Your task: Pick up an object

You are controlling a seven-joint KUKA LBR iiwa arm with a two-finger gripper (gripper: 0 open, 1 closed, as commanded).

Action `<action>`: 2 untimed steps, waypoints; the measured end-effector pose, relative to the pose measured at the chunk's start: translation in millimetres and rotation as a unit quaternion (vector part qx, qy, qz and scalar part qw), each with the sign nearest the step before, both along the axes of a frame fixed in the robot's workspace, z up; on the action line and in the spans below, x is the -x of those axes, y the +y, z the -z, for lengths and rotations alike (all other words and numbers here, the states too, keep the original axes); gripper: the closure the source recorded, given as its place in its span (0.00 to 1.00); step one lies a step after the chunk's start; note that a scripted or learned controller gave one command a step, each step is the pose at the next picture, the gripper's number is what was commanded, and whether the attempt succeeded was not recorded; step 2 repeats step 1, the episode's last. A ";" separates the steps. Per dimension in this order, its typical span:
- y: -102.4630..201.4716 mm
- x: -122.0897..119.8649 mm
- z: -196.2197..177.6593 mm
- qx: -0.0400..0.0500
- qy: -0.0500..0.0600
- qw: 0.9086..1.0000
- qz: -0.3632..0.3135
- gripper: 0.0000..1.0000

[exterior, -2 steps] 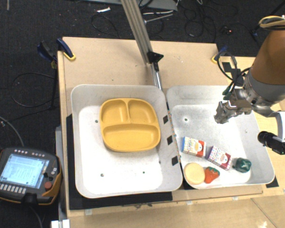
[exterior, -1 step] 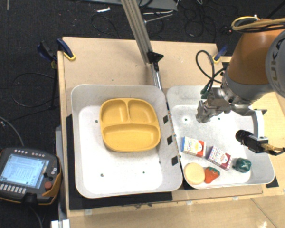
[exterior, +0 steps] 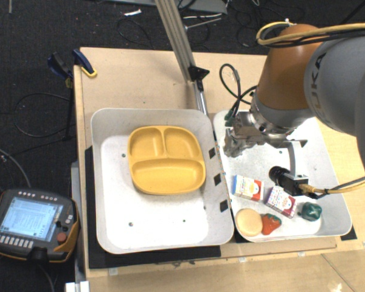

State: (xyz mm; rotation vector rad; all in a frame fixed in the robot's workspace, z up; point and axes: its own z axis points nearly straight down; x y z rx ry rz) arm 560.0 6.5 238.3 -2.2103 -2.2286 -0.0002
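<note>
Camera view, operator: your arm [exterior: 304,72] reaches over the right bin [exterior: 328,163] on the worktop [exterior: 140,78]. The left bin [exterior: 109,163] carries a yellow tray [exterior: 166,160]. Your claw [exterior: 234,143] hangs near the right bin's upper left corner; I cannot tell whether it is released or clenched, and nothing is seen in it. Candidates lie well apart from it, along the bin's lower edge: two cartons [exterior: 247,188] [exterior: 281,201], a cookie [exterior: 249,222] touching a red piece [exterior: 271,224], a green piece [exterior: 310,211]. I judge the cartons light, stiff, boxy; take one across its flat sides.
</note>
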 end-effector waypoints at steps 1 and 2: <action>43.3 -6.9 3.1 0.000 -0.001 1.000 0.000 1.00; 43.3 -6.9 3.1 0.000 -0.001 1.000 0.000 1.00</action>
